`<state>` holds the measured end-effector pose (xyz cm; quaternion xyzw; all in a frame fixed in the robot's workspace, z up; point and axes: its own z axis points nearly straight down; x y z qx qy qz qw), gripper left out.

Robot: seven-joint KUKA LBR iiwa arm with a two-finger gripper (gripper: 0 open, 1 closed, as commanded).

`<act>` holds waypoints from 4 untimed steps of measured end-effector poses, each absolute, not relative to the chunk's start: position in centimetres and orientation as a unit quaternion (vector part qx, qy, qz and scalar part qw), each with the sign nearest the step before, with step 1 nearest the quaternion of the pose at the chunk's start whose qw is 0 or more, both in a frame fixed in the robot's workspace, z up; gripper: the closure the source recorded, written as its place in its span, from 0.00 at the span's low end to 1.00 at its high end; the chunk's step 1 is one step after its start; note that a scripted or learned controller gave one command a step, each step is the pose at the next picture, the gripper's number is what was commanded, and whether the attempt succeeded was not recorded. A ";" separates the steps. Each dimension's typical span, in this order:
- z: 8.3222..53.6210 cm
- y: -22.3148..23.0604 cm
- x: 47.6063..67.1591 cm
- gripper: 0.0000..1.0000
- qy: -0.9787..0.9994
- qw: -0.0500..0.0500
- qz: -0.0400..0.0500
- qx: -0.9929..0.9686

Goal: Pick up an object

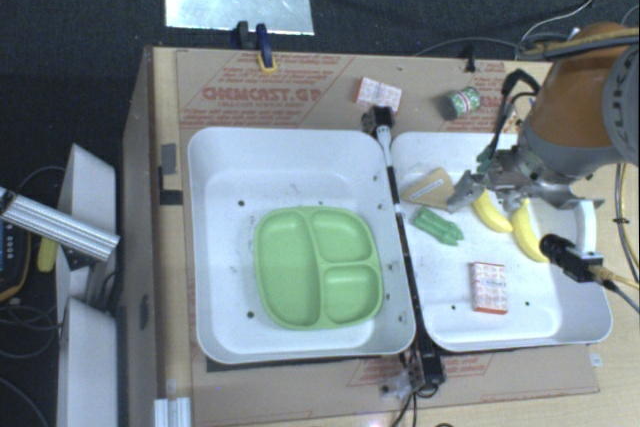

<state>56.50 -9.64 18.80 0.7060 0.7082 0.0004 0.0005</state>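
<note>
The arm leans in over the right bin, its gripper low near the bin's upper middle; I cannot tell how its jaws stand or whether they have anything. Just beside it lie two yellow bananas, curved and side by side. A tan card and a green piece lie toward the divider, a small red-patterned box lower down. The left bin holds a pale green divided plate.

two bananas, two bins (one green plate)
</note>
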 end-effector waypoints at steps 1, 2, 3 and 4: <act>8.7 -12.1 60.6 0.00 0.708 0.003 0.002 0.706; 16.1 -14.4 63.5 0.00 0.708 0.003 0.001 0.706; 8.5 -20.6 58.4 0.00 0.708 0.000 0.001 0.706; 8.5 -20.6 56.1 0.00 0.708 0.001 0.000 0.707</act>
